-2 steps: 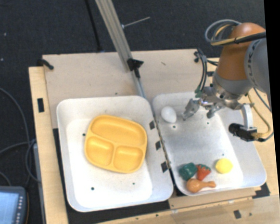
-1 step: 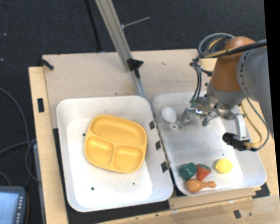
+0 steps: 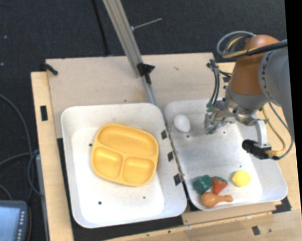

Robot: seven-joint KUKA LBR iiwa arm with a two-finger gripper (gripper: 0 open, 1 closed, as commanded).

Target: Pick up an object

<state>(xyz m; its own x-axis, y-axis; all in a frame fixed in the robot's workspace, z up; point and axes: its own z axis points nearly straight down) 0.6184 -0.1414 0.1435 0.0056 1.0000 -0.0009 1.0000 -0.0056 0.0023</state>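
**Inspector:** Report the gripper's position and state.

**Operator:** I have the gripper [image 3: 213, 122] low over the far part of the right bin [image 3: 260, 191], just right of the white egg-shaped object [image 3: 182, 122]. The view is too small to show whether the fingers are open or closed, so I cannot tell. I see nothing between them.

**Inspector:** Candidate objects?

**Operator:** The white egg sits at the far left corner of that bin. At the near edge lie a green block [image 3: 202, 183], a red piece [image 3: 219, 183], an orange pear-shaped toy [image 3: 215, 199] and a yellow ball [image 3: 241, 178]. The left bin [image 3: 82, 201] holds a yellow divided plate [image 3: 124, 154].

**Inspector:** Risks?

**Operator:** In my judgement, the egg is round and close to the bin wall; an off-centre closure could squirt it aside, or a finger could strike the wall. The near cluster is tightly packed, so a grasp there could nudge neighbours.
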